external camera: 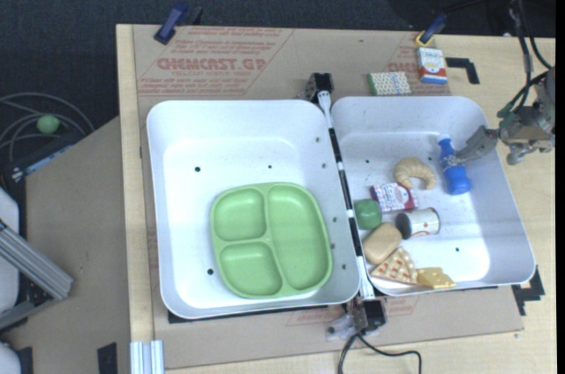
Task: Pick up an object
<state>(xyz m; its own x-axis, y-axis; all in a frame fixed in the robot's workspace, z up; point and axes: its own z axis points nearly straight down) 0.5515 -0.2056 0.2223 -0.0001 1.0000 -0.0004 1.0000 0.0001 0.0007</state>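
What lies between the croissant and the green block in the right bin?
In the camera view, a small red-labelled packet lies between the croissant and the green block, in the right bin.

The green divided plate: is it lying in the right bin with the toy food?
No, the green divided plate lies alone in the left bin; the toy food sits in the right bin.

Tray (pixel 269 240) in left bin (pixel 177 152); croissant (pixel 416 172), perhaps, in right bin (pixel 503 231).
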